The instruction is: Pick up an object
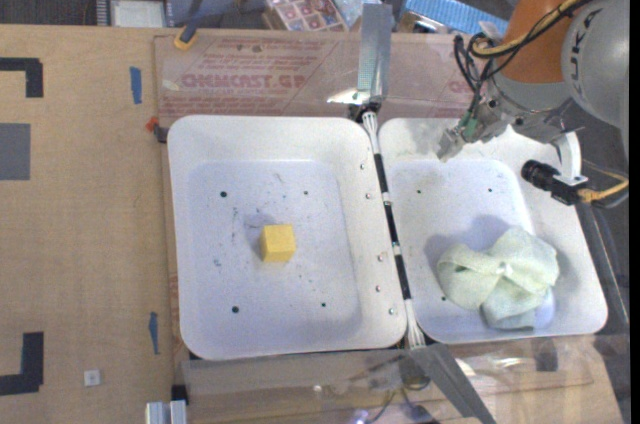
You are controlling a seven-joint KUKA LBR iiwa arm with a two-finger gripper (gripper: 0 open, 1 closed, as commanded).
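Observation:
A small yellow cube (278,243) lies near the middle of the left bin (200,152). A crumpled pale green cloth (500,277) fills the near part of the right bin (420,312). My gripper (452,145) hangs over the far left corner of the right bin, well apart from the cloth and with nothing between its fingers. The arm comes down from the upper right.
A metal divider strip (374,62) stands behind the seam between the two bins. Cardboard (80,212) covers the bench to the left. Boxes and clutter (300,7) lie beyond the far edge.

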